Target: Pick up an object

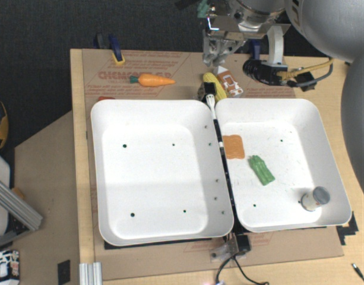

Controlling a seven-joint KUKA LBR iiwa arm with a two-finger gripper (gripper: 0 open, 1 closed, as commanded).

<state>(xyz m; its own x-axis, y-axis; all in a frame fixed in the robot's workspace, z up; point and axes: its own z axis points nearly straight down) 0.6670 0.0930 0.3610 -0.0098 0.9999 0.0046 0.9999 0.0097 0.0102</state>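
Grey arm's gripper (216, 55) hangs high up behind the bins w/ nothing in it; can't tell its grip. Orange block (234, 146), green thing (260, 170) & grey cup (314, 198) sit in right bin (324, 129). Pick not done yet.

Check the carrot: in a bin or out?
Out. The carrot lies on the brown board behind the left bin, past its far rim and not touching it.

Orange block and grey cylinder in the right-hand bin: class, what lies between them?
In the camera view, a green object lies between the orange block and the grey cylinder, apart from both, on the right bin floor.
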